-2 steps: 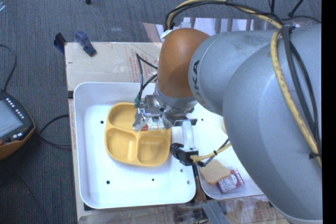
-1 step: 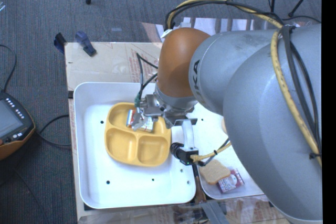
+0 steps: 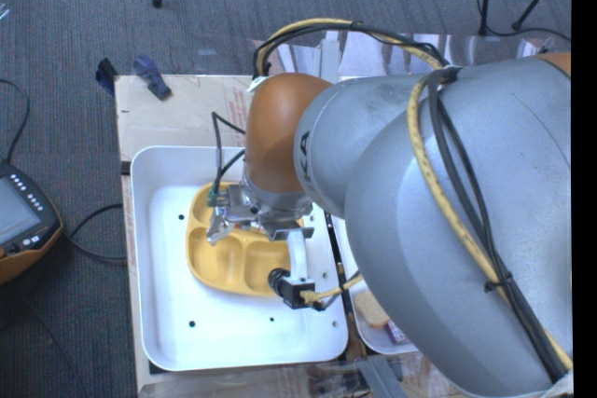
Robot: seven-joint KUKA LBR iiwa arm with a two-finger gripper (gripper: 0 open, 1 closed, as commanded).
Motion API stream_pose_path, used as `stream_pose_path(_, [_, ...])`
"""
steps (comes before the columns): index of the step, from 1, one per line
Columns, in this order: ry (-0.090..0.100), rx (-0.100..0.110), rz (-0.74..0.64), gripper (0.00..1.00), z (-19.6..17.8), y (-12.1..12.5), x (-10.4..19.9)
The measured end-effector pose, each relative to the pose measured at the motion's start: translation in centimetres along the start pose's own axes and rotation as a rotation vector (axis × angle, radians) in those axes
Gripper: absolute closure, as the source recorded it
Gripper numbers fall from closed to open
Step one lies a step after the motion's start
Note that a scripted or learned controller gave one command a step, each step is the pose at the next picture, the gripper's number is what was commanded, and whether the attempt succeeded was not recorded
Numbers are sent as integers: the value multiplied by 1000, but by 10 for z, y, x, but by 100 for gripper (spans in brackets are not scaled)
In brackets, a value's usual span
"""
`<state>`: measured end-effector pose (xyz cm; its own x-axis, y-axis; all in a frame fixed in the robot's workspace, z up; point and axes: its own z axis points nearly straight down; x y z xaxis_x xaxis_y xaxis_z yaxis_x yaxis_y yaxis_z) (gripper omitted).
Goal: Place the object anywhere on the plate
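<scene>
My arm (image 3: 438, 200) comes in from the right and takes up most of the picture, a broad grey body with a yellow cable (image 3: 424, 154) running over it and the orange band (image 3: 280, 130) sitting just above the wrist. My gripper (image 3: 244, 224) hangs low over the left white bin (image 3: 154, 275), directly above the yellow plate (image 3: 210, 261) that lies on the bin floor. The plate is a divided one, with a raised ridge separating its compartments, and my wrist covers its upper right part. Whether anything sits in my grip I cannot tell, because the wrist housing and its metal fittings hide the tips from above. A black connector (image 3: 284, 286) with a short cable sticks out at the plate's lower right edge, just beside the wall shared with the right bin (image 3: 368, 336). In the small visible corner of that right bin lies a tan object (image 3: 373, 312), touching or nearly touching something with a red mark beside it; it is well apart from the plate. The bins rest on a cardboard-covered bench (image 3: 177, 107), and a teach pendant (image 3: 19, 224) lies on the grey floor at the left.
</scene>
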<state>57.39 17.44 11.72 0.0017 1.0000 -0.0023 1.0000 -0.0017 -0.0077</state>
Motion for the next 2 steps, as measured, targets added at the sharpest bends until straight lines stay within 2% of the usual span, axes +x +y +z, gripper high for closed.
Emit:
stream_pose_path(1, [-1, 7, 3, 100, -7, 0, -2])
stream_pose_path(2, [-1, -8, 7, 100, -70, 45, -129])
